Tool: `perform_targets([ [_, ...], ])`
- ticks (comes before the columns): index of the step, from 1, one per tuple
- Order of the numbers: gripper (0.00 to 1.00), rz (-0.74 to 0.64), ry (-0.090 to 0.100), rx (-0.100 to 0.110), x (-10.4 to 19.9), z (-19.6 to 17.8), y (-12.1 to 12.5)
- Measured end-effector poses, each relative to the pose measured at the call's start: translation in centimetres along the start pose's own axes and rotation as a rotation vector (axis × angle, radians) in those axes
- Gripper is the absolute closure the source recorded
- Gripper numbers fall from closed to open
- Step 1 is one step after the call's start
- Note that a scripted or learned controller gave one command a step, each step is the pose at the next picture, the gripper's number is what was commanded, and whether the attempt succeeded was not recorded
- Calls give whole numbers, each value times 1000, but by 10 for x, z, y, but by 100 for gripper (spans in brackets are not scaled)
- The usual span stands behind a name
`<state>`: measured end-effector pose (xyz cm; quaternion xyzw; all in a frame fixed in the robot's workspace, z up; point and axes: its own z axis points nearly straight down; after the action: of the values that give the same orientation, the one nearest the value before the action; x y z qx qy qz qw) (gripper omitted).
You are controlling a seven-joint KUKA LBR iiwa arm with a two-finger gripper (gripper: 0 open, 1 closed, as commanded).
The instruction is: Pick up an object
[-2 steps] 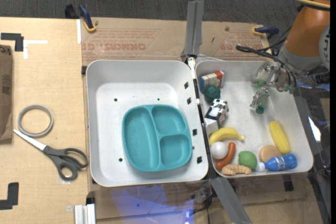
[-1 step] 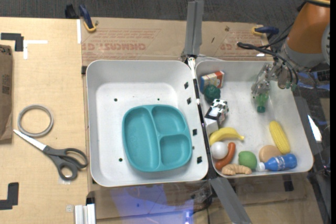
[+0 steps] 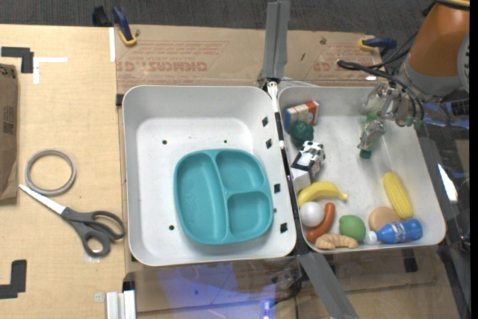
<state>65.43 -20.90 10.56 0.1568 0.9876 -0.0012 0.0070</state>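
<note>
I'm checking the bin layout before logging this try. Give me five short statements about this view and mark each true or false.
1. The teal divided plate lies in the left bin. True.
2. The banana lies in the left bin. False: it lies in the right bin, near the wall between the bins.
3. The gripper is above the right bin. True.
4. The corn cob touches the teal divided plate. False: the corn cob is in the right bin, apart from the plate.
5. Scissors and a tape roll lie on the bench left of the bins. True.
</note>
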Motion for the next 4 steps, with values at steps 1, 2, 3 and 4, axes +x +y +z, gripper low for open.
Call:
perform_targets([
  [1,100,-2,-8,0,-2,-12,1],
  [2,100,-174,13,-2,99,12,32],
  [3,100,-151,8,-1,54,-187,-32],
  [4,100,-672,11,-6,92,-58,-6],
])
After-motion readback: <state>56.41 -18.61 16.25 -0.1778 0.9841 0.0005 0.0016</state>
